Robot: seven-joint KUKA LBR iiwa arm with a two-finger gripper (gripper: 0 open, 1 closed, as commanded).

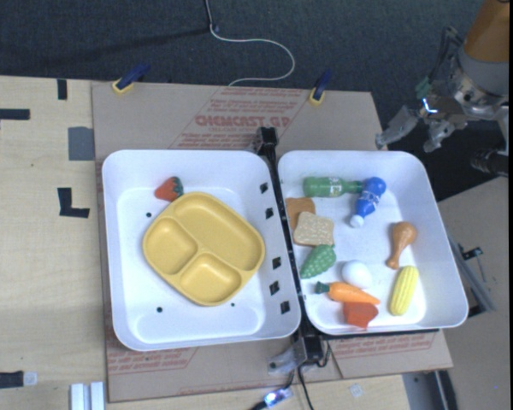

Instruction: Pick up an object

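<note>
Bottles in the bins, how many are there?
2, both at the back of the right bin: a green bottle lying on its side, and a blue and white bottle just right of it.

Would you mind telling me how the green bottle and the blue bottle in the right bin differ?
The green bottle lies roughly level across the view; the blue bottle lies on a slant. The green bottle looks slimmer and longer, the blue bottle stubbier, with a white neck. Both lie on their sides near the right bin's far wall.

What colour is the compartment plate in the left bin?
Yellow. The three-compartment plastic plate shows clearly in the camera view, lying in the left white bin.
</note>
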